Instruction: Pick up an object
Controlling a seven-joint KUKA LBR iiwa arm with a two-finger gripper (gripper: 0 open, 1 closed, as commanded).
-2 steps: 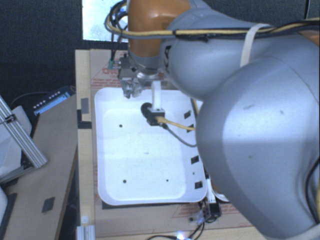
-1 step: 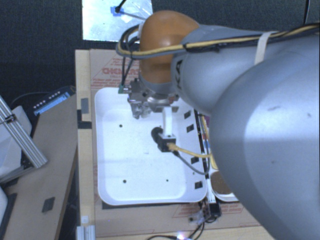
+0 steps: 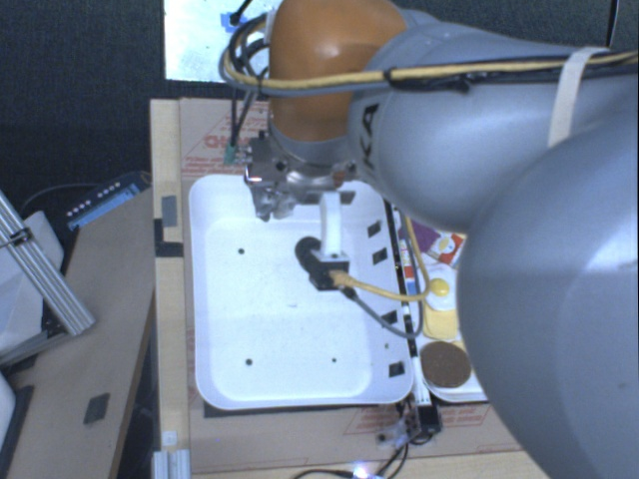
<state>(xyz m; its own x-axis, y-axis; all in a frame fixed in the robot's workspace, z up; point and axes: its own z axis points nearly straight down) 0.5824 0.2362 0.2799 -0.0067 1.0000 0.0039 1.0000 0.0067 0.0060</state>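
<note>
Approach step, by my read; no grasp confirmed. The jaws hang over the far end of the view-left bin (image 3: 250, 312). The wrist blocks them, so I can't tell if they're open or closed, or holding anything.

Candidate objects sit in the view-right bin (image 3: 454, 394): a brown disc (image 3: 446, 364), a yellow item (image 3: 440, 312), and something purple-orange (image 3: 441, 239) farther back.

Next move, I'd guess: shift across to that bin, centre over one piece, descend.

The arm (image 3: 519, 218) covers most of the right bin, and the pieces are cropped and hard to identify.
</note>
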